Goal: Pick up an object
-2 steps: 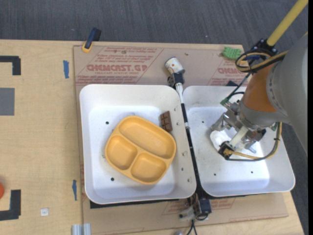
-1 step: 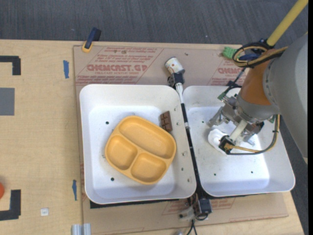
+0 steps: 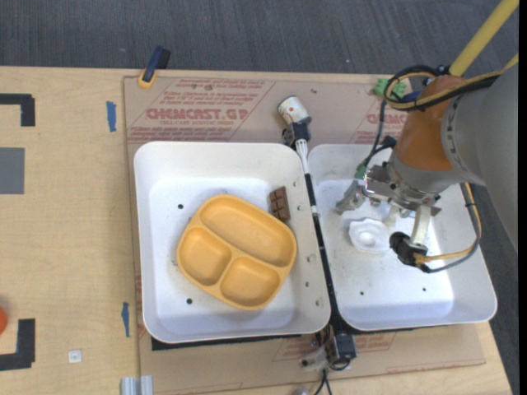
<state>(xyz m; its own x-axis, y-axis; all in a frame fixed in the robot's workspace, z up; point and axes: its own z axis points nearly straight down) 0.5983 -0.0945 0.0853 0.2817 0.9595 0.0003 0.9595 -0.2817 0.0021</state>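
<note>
- Jaws (image 3: 368, 212) hover low over a small white object (image 3: 366, 236) in the right bin (image 3: 469, 303); their state cannot be told
- Yellow divided tray (image 3: 237, 250) lies in the left bin (image 3: 165, 179)

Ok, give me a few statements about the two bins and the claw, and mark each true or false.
1. The yellow three-compartment plastic tray lies in the left white bin. True.
2. A small brown block sits beside the tray's upper right edge. True.
3. The small white round object lies in the left bin. False: it lies in the right white bin.
4. The claw hangs over the left bin. False: it is over the right bin, close by the white object.
5. The tray's compartments hold food. False: they look bare.
</note>
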